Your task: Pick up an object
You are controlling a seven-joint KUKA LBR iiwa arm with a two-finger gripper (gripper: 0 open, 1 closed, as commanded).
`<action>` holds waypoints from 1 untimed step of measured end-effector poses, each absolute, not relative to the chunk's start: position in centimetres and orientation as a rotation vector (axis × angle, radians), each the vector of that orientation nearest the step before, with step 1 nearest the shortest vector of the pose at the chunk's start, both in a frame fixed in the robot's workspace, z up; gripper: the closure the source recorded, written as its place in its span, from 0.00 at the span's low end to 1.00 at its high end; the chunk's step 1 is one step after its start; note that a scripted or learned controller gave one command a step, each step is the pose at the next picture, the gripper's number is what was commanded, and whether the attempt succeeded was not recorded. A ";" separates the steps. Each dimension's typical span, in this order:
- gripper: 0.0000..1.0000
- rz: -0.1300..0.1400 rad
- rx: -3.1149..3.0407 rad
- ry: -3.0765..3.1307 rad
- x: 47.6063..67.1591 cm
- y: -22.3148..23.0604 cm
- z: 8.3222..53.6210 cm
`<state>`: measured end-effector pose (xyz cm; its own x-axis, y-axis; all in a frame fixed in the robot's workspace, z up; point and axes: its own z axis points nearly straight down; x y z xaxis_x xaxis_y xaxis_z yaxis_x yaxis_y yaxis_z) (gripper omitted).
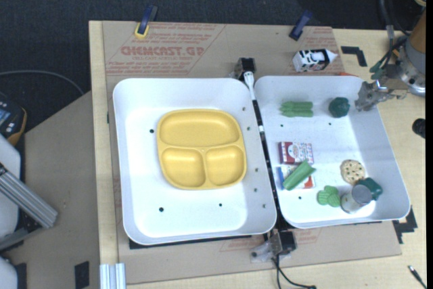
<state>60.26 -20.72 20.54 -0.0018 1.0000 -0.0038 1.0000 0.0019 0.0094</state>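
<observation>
My gripper hangs over the far right corner of the right bin, a little right of a dark green ball. Nothing shows in its grasp. Left of the ball lies a light green ridged piece. A red and white packet sits mid-bin with a green pickle-like stick across its lower edge. Toward the near right are a round cookie, a small green lumpy piece and a grey and teal can on its side.
The left bin holds a yellow divided plate. A small black and white toy stands on the cardboard behind the right bin. Clamps and cables run between the bins and at the bench's far edge.
</observation>
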 end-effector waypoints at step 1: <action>1.00 0.004 2.216 2.219 60.4 -20.7 22.7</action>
<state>60.38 -20.74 22.69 -0.0014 1.0000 -0.0026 1.0000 0.0014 0.0060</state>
